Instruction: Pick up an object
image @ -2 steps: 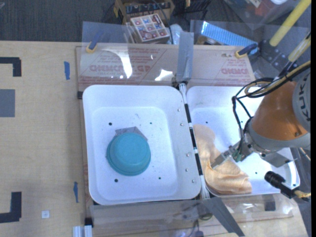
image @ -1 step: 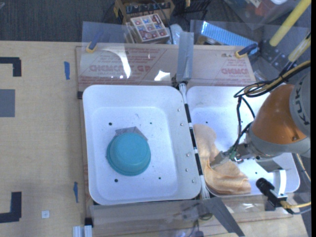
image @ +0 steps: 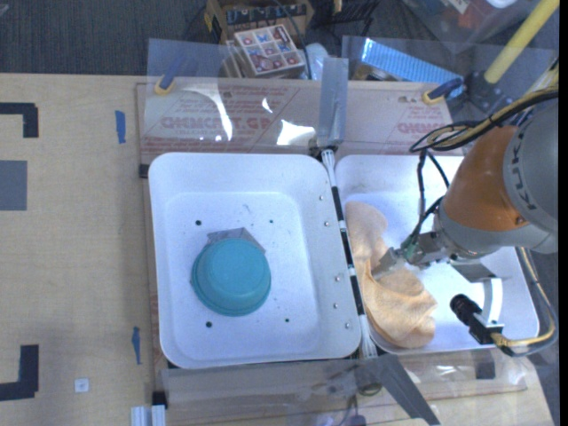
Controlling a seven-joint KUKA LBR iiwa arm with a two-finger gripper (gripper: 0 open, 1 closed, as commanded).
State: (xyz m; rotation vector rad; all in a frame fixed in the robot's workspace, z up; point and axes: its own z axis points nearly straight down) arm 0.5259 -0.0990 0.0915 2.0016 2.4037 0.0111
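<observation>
Pale wooden bench with black tape marks; grey carpet behind (cluttered boxes, possibly games).

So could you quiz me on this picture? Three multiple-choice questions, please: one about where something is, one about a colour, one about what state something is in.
1. Where does the bowl sit?
A. In the left bin
B. In the right bin
C. On the wooden bench

2. What colour is the cloth?
A. Dark green
B. Pale orange
C. Black

3. How does the bowl stand?
A. Upright
B. On its side
C. Upside down

Answers:
1 A: it rests on the floor of the left bin.
2 B: the crumpled cloth in the right bin, under the gripper, is pale orange.
3 C: its closed base faces up and no hollow shows.
</observation>
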